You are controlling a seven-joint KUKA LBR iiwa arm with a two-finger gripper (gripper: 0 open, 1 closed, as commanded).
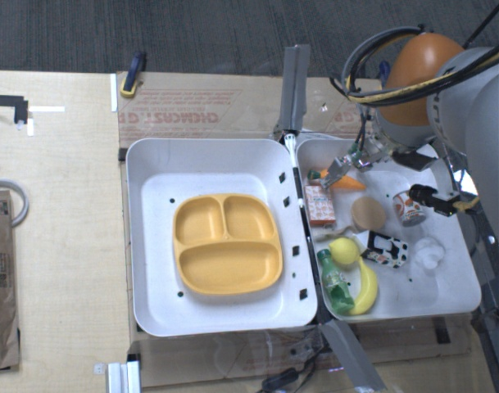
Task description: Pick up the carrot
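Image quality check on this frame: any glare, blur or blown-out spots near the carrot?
Camera view: lighting even and soft, shadows faint. The white right bin runs close to blown out, so the pale item at its right side barely stands out. The carrot reads clearly orange but is small and partly covered by the gripper. The orange band looks slightly soft.

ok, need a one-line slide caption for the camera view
KUKA arm's gripper reaches into the right bin at the carrot; yellow divided plate sits in the left bin.
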